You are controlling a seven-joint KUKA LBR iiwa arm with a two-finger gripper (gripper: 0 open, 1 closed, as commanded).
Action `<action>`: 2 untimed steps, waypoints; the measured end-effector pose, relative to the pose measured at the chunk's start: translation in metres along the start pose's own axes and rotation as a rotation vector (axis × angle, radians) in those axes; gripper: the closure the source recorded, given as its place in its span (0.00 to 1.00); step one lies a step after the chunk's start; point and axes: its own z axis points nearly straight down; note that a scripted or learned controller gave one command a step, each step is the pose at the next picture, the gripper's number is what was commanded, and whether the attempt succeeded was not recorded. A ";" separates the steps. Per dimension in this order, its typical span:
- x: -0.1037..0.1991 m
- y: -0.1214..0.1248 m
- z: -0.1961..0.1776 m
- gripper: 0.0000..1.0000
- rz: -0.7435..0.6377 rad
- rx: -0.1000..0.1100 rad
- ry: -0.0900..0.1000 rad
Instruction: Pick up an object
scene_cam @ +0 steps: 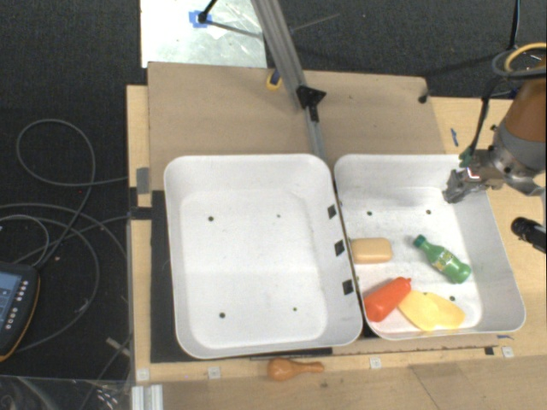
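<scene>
Arm comes in from right, wrist angled down-left, gripper (458, 186) over far-right part of right bin (402, 173); can't tell its state, nothing seen in it. Objs lie near side of that bin: tan block (372, 250), green bottle (443, 259), red bottle (386, 298) touching yellow piece (432, 311). Left bin (184, 178) beside it.

Tool (459, 186) hovers above right bin (504, 254) holding green bottle (443, 259).
</scene>
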 end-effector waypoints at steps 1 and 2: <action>-0.001 0.002 -0.043 1.00 -0.003 0.001 0.000; 0.050 0.017 -0.056 1.00 -0.008 0.003 0.003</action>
